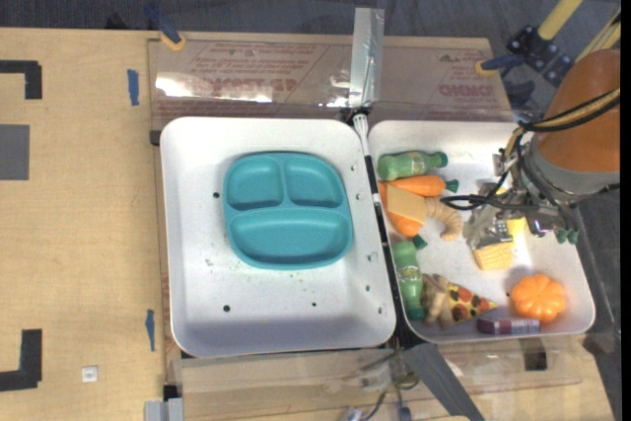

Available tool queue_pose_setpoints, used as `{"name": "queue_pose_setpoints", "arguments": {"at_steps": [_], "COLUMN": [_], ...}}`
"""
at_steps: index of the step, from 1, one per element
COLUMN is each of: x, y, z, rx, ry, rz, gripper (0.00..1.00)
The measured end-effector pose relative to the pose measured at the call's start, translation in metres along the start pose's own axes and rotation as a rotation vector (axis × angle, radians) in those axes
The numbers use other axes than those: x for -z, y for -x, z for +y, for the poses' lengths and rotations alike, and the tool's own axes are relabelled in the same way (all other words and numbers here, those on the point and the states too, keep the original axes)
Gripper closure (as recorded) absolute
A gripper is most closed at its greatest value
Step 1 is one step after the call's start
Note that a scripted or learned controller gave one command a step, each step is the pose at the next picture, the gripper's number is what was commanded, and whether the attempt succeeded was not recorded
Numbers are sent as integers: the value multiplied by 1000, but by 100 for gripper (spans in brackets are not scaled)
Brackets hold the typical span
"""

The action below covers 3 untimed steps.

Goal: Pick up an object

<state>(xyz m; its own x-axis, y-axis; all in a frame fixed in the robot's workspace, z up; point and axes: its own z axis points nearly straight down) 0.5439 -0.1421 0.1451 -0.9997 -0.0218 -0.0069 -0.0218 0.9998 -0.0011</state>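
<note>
Here, in the overhead camera view, the robot's hand (493, 230) hangs low in the right bin (582, 256), w/ cables draped around it; whether it is parted or closed, or grips anything, cannot be told from this angle. Right at the hand sits a yellow block (495, 254), the likeliest pick target, touching or just under the tooling. Nearby: a small orange pumpkin (538, 297) toward the front, a carrot (422, 185) and a green bottle (410, 163) by the divider, plus mixed toy food along the front wall. The left bin (187, 311) carries a teal divided plate (287, 208). Risks, as a judgement: crowding could let the hand nudge the block aside, pinch a neighbour, or snag a loose cable.
</note>
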Motion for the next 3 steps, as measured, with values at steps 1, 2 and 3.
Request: {"name": "queue_pose_setpoints", "arguments": {"at_steps": [1, 2, 3], "x": [-57, -58, -59], "y": [47, 80, 79], "z": [-84, -82, -81], "rx": [103, 383, 383], "ry": [-1, -1, 1], "rz": [-4, -5, -4], "gripper": [100, 100, 0]}}
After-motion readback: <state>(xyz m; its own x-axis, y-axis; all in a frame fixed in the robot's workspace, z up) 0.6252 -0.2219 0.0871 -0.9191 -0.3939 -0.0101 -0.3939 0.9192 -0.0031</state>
